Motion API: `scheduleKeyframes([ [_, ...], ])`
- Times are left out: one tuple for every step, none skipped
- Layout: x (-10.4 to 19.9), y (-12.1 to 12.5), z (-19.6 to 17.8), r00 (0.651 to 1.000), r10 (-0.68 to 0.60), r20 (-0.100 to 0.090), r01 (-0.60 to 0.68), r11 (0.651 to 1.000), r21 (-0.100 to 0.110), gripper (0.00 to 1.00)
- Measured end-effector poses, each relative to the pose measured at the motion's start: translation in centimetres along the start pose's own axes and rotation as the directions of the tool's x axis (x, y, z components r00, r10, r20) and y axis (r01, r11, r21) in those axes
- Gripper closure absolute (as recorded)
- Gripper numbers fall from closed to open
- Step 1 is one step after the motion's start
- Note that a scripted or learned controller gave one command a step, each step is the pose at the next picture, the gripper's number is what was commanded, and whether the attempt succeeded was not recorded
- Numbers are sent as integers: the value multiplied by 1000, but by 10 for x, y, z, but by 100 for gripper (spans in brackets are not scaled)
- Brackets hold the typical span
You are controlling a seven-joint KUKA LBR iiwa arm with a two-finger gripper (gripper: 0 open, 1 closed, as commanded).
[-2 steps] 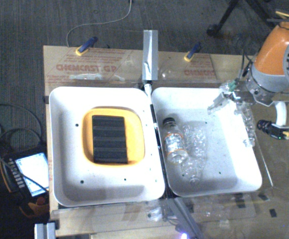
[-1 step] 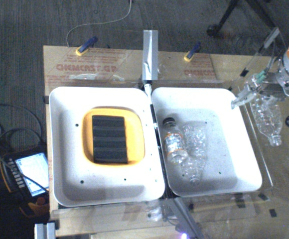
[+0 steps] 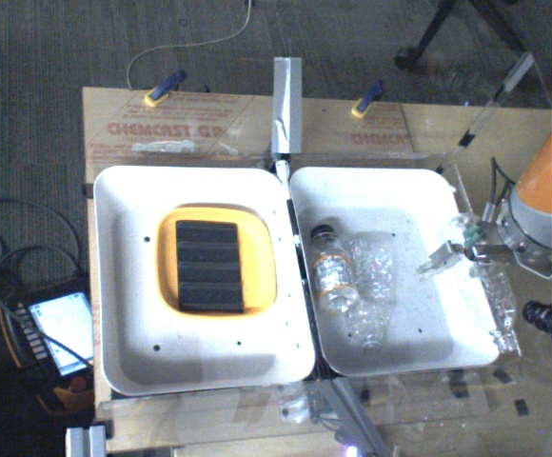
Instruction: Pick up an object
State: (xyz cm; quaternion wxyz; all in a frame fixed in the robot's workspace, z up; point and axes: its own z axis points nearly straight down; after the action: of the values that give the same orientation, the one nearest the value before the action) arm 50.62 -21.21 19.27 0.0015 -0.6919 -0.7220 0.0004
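In the right bin (image 3: 428,193) lies a clear plastic bottle (image 3: 331,276) with a black cap, close to the bin's left wall. A crumpled clear bottle (image 3: 375,265) lies right beside it, and more clear plastic (image 3: 365,327) sits just below. A yellow block with a black ribbed top (image 3: 209,265) rests in the middle of the left bin (image 3: 124,350). My gripper (image 3: 459,249) hangs over the right bin's right side, well to the right of the bottles. I see nothing held in it.
A metal post (image 3: 286,108) stands behind the seam between the bins. Two blue-and-yellow clamps (image 3: 165,88) (image 3: 367,98) hold the board at the back. A clear plastic strip (image 3: 501,298) lies along the right bin's right rim. A tablet (image 3: 55,328) and cables lie on the floor at left.
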Motion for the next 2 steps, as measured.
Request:
scheduleKeyframes([
  [-12,20,-11,1000,7,1,-7,1000,-3,0],
  [-10,-23,-12,989,-146,2,146,989,-1,0],
])
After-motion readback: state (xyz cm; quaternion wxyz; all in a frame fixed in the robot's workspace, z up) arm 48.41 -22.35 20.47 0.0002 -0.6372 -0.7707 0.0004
